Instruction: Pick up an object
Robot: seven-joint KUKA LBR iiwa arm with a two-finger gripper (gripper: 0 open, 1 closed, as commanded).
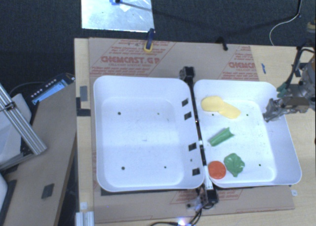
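The right bin [284, 143] holds a flat yellow piece [219, 106] near its back, a green oblong piece [220, 136] in the middle, a leafy green piece [234, 164] near the front and an orange-red round piece [217, 169] beside it at the front left corner. My gripper [272, 111] hangs at the right bin's right rim, well to the right of the yellow piece. Nothing shows between its fingers.
The left bin [106, 96] sits beside the right one, joined by a black clip strip [192, 126]. Both rest on a cardboard sheet [128, 57]. A metal plate [118, 3] lies at the back, and a rail [19, 126] stands off the left.
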